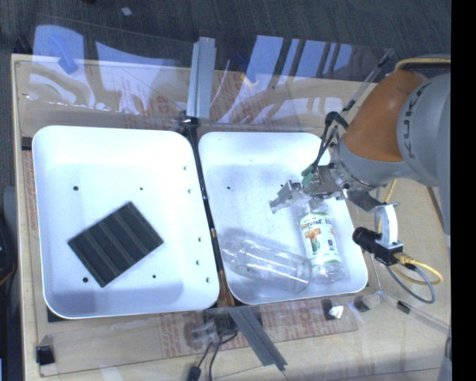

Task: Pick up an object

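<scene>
A clear plastic bottle with a white and green label [321, 240] lies in the right bin [238, 173], along its right side. Beside it, a clear crumpled plastic bottle [266, 262] lies near the bin's front wall. My gripper [285, 197] hangs over the middle of the right bin, just up and left of the labelled bottle's top end. No thing shows between its tips. A black ribbed flat slab [115, 243] rests in the left bin [103, 145].
The grey arm with its orange band [385, 121] reaches in over the right bin's right rim. A metal divider [200, 78] stands behind the gap between the bins. A bracket [246, 336] sits at the bench's front edge.
</scene>
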`<state>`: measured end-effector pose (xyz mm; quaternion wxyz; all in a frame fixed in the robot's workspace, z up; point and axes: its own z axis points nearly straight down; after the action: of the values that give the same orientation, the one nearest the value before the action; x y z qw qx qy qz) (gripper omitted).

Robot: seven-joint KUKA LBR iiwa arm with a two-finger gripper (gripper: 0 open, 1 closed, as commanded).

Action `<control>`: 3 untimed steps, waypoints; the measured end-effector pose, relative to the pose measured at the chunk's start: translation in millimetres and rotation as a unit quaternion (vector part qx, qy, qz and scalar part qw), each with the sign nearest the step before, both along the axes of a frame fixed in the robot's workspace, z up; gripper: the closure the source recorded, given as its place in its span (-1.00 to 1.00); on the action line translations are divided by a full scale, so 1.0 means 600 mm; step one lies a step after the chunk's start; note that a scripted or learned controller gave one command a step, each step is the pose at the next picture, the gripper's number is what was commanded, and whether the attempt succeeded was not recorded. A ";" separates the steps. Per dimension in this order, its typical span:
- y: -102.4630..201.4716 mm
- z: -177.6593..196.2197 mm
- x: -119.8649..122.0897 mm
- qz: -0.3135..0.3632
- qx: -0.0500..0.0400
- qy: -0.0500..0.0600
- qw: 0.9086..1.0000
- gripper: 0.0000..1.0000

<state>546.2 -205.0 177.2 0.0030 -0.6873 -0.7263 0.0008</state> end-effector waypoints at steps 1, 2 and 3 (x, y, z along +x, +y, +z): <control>-0.006 -0.043 -0.021 -0.028 -0.001 -0.001 1.000 -1.00; -0.008 -0.006 -0.012 -0.003 -0.001 -0.002 1.000 -1.00; -0.007 -0.016 -0.014 0.005 -0.001 -0.002 1.000 -1.00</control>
<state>537.5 -209.4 167.4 0.0011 -0.6839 -0.7295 0.0003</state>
